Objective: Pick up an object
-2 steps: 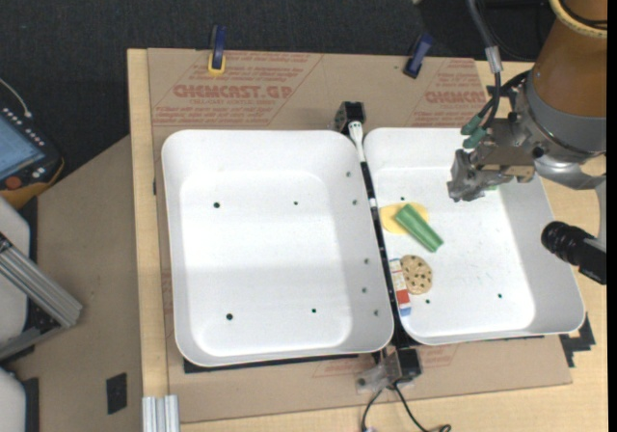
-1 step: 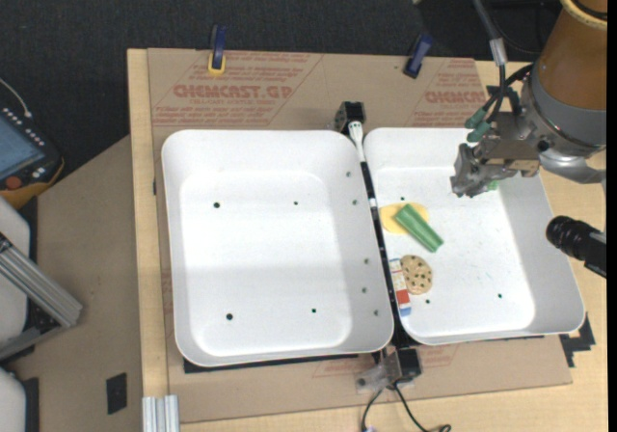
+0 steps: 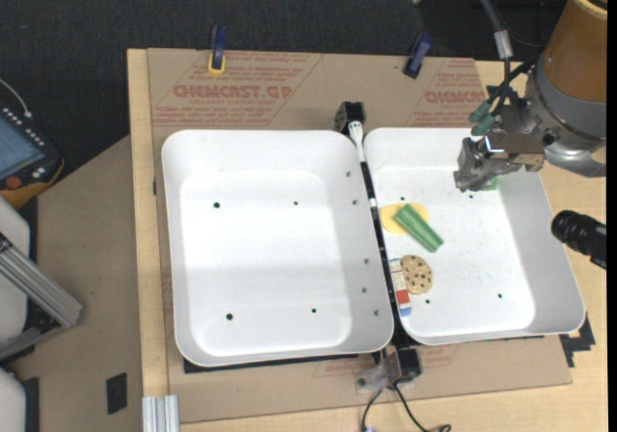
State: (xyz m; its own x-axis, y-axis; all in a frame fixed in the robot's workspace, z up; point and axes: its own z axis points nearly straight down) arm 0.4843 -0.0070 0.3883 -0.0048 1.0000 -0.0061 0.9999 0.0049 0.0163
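While my tool [image 3: 476,175] hangs upper right in the right bin [image 3: 540,256], grip state unreadable, green block [image 3: 418,227] and cookie [image 3: 416,273] lie lower left; descent here risks grasping nothing.

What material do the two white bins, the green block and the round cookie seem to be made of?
The bins look like thin molded plastic: smooth, slightly glossy, with rounded corners. The green block seems to be matte foam or plastic: flat even color, straight edges; I cannot tell which. The cookie is probably a plastic toy: tan disc with dark spots, but too small to be sure.
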